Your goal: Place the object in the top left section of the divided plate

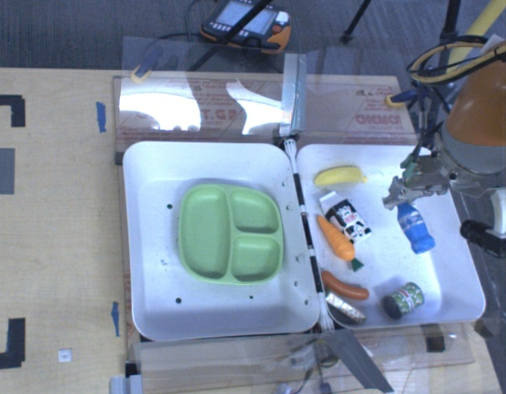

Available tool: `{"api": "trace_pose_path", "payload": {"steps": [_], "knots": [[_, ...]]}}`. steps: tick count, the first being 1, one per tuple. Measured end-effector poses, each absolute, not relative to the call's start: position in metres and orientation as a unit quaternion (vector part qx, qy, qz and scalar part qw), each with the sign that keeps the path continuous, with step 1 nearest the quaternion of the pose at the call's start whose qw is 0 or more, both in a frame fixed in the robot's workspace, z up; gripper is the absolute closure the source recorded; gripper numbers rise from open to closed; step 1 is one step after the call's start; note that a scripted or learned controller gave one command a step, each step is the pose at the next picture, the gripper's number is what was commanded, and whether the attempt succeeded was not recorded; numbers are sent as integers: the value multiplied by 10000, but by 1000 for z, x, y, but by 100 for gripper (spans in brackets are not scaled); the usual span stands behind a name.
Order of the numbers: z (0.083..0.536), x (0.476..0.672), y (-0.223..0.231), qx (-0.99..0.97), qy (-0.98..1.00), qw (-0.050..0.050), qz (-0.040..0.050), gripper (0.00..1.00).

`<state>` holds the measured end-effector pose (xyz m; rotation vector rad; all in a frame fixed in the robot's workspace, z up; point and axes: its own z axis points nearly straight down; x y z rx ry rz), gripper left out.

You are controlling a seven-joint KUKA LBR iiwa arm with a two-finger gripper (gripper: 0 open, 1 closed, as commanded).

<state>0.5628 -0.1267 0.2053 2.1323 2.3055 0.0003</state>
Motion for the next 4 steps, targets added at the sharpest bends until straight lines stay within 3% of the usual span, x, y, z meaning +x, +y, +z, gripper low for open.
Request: {"api": "trace_pose_path", "payload": {"steps": [1,2,3,4], "knots": [[205,563,-127,6791,7341,7,1,0],[340,664,-161,6637,7480,21,3,0],[258,667,-138,6927,7212,4,-5,0],[146,667,-101,7153,6988,-2,-1,0]]}}
